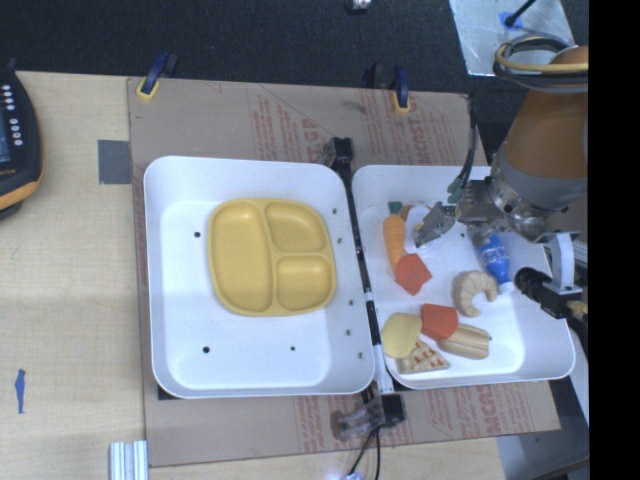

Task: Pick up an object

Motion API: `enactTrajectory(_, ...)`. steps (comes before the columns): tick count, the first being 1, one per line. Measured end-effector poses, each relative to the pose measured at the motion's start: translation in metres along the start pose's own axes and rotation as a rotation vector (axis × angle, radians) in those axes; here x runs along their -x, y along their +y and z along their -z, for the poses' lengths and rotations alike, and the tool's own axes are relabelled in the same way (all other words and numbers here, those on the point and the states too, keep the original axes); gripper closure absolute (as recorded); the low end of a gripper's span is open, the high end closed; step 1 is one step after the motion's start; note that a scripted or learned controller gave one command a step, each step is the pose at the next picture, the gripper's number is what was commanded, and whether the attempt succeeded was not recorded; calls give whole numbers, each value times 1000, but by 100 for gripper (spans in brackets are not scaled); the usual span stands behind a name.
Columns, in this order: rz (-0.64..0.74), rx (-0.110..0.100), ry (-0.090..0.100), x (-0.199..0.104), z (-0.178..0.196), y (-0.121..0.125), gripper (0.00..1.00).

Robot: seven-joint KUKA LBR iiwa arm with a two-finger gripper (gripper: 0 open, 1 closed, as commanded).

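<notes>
The left bin [170, 268] had lots of open floor around the yellow tray [270, 256]. The right bin [545, 363] was crowded — a carrot [394, 236], red block [411, 273], croissant [473, 290] and blue bottle [494, 257] sat close together, with little room between.

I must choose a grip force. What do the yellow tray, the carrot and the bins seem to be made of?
Yellow tray: looks like moulded plastic, matte, with smooth rounded compartment walls.
Carrot: probably toy plastic, judging by its even orange colour and slight sheen; it could also be rubber.
Bins: seemingly thin white plastic, glossy, with light glare on the floor and rounded corners.
</notes>
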State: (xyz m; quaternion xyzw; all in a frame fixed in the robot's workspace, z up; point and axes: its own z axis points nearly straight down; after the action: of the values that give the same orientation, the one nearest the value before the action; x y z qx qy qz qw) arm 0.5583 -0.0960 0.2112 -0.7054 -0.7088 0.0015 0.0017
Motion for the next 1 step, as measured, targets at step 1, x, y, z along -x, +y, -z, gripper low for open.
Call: enactTrajectory(1,-3,-9,2,12,-126,-44,0)
